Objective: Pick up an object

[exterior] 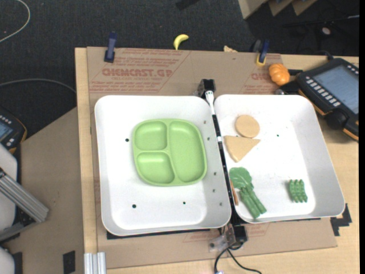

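A flat brown cardboard sheet (171,67) printed with faded red lettering covers the bench and carries two shallow white plastic bins side by side. The left white bin (114,153) holds a light green plastic plate with three compartments (170,152), sitting near the bin's middle. The right white bin (308,130) holds the loose pieces: a round tan disc (247,125) near its upper left, a tan triangular wedge (241,148) just below and touching or nearly touching the disc, a dark green toy vegetable with a leafy head and long stalks (246,192) along the bin's left wall near the front, and a small green ridged block (296,190) well apart toward the front right. A black clip (206,87) sits where the two bins meet at the back.

A blue clamp (110,48) and a second blue clamp (262,51) pin the cardboard's far edge. A small yellow banana-shaped toy (181,40) lies at that far edge and a small orange rounded toy (279,73) rests by the back right corner. Beside it lies a black and grey handheld control pendant (333,90). Dark grey carpet (57,16) surrounds the bench. The arm's gripper is out of frame, so whether it is released or clenched cannot be told
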Controlling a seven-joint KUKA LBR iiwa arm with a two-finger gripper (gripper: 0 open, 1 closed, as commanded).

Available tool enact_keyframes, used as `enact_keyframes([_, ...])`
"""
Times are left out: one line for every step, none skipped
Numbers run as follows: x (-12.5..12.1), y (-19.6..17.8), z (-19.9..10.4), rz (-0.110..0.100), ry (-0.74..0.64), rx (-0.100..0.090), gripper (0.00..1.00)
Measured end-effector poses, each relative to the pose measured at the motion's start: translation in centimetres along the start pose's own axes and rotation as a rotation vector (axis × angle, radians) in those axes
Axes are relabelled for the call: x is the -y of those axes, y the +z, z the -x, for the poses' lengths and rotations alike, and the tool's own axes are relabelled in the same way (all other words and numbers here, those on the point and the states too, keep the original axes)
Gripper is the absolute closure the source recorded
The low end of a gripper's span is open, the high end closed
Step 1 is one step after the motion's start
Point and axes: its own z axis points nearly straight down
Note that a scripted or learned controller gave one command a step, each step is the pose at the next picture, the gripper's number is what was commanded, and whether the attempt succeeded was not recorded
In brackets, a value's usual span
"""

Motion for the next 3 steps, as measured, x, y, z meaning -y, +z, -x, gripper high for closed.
enact_keyframes([-0.1,-1.1,0.1,0.005,0.000,0.003,1.00])
enact_keyframes([-0.2,-2.2,0.1,0.011,0.001,0.007,1.00])
enact_keyframes([-0.3,-3.3,0.2,0.016,0.001,0.010,1.00])
